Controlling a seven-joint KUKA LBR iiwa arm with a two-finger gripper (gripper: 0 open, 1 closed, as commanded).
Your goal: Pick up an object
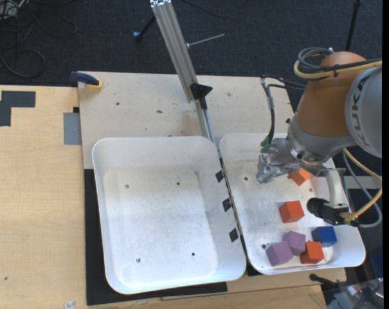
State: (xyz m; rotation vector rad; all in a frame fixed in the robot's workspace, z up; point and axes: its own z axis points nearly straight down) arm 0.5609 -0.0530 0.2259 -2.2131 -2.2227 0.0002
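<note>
Reading from the left of the frame, the left bin (157, 217) shows its speckled white floor. The right bin (253, 237) holds the blocks in its lower right part: two purple blocks (286, 248) touching each other, an orange cube (291, 211) above them, a smaller orange block (312, 252) just beside the purple pair, and a blue block (324, 235) at the far right. Another orange block (300, 176) sits partly hidden under the wrist. Over the bin's upper middle hangs the gripper (267, 172); whether anything sits in it cannot be told. White letters "KU" show on the grey arm (364, 118) at the right edge.
</note>
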